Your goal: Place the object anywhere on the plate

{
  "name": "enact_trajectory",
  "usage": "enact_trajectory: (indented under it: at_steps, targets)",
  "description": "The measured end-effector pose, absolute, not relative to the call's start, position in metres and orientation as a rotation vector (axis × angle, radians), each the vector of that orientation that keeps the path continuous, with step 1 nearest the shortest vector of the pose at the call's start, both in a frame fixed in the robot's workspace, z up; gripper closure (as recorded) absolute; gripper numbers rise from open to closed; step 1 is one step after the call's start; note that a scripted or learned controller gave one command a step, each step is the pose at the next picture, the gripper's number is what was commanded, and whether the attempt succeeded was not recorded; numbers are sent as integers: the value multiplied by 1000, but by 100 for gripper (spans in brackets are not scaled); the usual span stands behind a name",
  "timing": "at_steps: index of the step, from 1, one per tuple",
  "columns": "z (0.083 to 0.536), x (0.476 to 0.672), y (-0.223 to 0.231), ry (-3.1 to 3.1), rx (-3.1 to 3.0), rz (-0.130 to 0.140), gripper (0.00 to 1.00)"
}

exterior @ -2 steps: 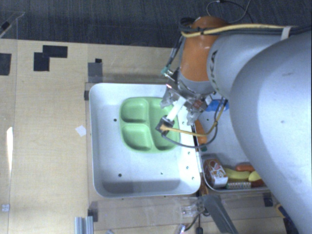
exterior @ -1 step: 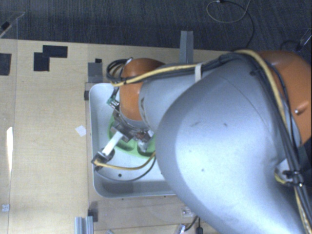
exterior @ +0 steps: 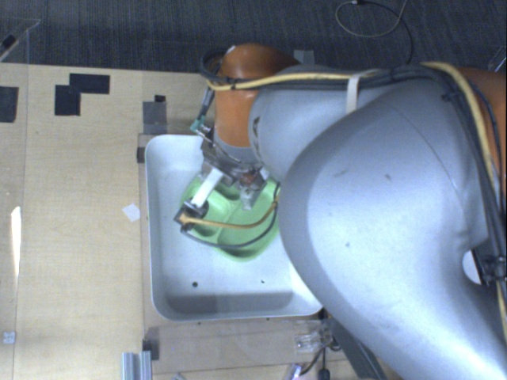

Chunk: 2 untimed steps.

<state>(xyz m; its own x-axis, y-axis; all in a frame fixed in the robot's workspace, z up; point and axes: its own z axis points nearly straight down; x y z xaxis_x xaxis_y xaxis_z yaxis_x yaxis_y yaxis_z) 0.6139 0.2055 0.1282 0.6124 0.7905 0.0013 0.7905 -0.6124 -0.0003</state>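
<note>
A light green plate lies in the middle of the left white bin, and the arm covers much of it. My gripper hangs low over the plate's upper right part, pointing down from the orange-banded wrist. A small reddish-brown patch shows at the gripper's tip, and I cannot tell whether it is a held object. The large grey arm hides the plate's right edge and everything to its right.
The bin's white floor shows in front of and to the left of the plate. Its left wall borders the wooden bench, which has black markings at the back left. A small white scrap lies on the bench.
</note>
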Motion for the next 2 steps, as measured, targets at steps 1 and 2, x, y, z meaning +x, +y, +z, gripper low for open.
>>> enact_trajectory:
  at_steps: [1, 2]
  targets:
    - [111, 602, 194, -1567, -2728, -86, 0]
    - [121, 599, 183, -1556, -2737, -33, 100]
